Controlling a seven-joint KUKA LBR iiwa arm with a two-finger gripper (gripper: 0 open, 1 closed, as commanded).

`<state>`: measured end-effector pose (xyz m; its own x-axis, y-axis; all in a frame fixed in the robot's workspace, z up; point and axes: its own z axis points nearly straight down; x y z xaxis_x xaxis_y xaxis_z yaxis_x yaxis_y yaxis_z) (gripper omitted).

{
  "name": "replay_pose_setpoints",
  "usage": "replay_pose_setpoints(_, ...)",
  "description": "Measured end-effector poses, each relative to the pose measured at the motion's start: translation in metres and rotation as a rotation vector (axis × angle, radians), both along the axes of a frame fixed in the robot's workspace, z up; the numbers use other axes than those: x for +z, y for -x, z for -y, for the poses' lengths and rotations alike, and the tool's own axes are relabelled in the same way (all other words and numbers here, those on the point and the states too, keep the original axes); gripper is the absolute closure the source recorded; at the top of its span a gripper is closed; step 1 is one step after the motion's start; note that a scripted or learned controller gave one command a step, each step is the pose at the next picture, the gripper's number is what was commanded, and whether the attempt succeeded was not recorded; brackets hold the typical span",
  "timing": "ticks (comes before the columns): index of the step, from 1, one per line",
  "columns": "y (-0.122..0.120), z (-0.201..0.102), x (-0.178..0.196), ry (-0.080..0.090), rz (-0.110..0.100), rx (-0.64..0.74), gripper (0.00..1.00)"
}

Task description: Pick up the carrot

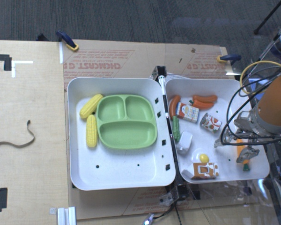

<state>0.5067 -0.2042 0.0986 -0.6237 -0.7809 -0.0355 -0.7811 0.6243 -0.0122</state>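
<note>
The gripper (240, 143) hangs low over the near right corner of the right bin (225, 81), and I cannot tell whether its jaws are apart or together: cables and the wrist cover them. The carrot (245, 154), orange with a green tip, sits just below the jaws, touching or nearly touching them. Whether it is between them or simply lying on the bin floor cannot be made out.

So the reach looks done, while a sure grip and the lift are probably still to come.

Farther left of the jaws are a small can (210, 122), a red and white carton (188, 112) and an orange box (206, 170); their labels are too small to read. Well beyond those, in the left bin (117, 172), lie a green plate (127, 122) and two corn cobs (91, 117). On the cardboard (145, 60) behind the bins, upside-down red print seems to read "CHEMCAST GP".
</note>
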Motion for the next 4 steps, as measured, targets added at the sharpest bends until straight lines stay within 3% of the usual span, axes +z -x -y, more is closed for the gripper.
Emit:
replay_pose_setpoints(1, 0.001, 0.003, 0.008, 0.007, -0.006, 0.001, 1.0)
replay_pose_setpoints(2, 0.0, 0.0, 0.008, 0.003, -0.003, 0.003, 0.0)
replay_pose_setpoints(3, 0.0, -0.004, -0.002, -0.005, -0.015, 0.159, 0.0)
replay_pose_setpoints(4, 0.0, 0.0, 0.006, 0.004, -0.013, 0.158, 1.0)
